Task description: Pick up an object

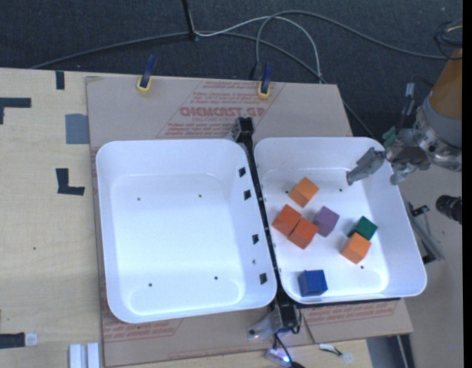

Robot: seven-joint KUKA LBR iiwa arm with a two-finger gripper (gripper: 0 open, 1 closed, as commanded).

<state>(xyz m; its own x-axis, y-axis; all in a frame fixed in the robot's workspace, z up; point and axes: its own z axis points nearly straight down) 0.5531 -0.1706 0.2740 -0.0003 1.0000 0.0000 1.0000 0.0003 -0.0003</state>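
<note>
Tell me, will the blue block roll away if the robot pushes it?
Probably not. The blue block looks like a cube with flat faces, so it should slide, not roll. It looks stiff, likely keeping its shape when squeezed. It sits near the right bin's front wall, so a push could jam it there.

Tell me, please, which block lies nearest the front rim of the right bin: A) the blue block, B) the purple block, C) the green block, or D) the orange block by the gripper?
A: the blue block sits alone at the right bin's front rim, below all the others.
</note>
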